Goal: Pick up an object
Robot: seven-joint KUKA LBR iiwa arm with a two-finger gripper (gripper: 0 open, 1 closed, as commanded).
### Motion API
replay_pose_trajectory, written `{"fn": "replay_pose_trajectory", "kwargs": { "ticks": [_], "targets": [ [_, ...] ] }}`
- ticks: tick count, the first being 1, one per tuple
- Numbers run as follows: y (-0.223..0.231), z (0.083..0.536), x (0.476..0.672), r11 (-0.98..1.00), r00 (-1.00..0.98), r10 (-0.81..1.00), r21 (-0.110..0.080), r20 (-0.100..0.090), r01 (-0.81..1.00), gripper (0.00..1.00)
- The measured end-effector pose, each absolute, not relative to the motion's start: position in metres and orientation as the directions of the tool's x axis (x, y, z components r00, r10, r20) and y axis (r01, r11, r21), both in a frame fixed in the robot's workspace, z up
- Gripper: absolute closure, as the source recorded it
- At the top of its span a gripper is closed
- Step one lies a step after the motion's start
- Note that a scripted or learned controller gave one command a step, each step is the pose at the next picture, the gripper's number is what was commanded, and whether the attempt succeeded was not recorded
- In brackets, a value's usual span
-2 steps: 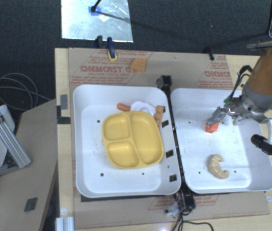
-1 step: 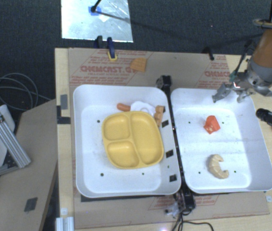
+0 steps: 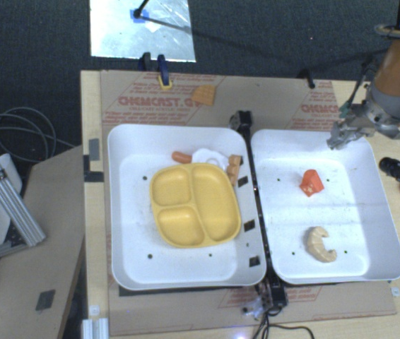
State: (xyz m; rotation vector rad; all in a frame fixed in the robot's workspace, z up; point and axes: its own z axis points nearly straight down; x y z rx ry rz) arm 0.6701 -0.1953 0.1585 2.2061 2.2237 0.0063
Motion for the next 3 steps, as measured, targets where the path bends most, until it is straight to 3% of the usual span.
{"fn": "replay_pose_trajectory", "kwargs": {
  "ticks": [1, 2, 3],
  "targets": [
    [-0.195, 0.158, 0.670, 0.010, -0.009, 1.000, 0.008, -0.004, 1.000, 0.00],
    [-0.207, 0.242, 0.671, 0.003, -0.003, 1.000, 0.012, -0.004, 1.000, 0.00],
    [-0.125, 0.174, 0.650, 0.011, -0.011, 1.000, -0.004, 0.005, 1.000, 0.00]
  ]
}}
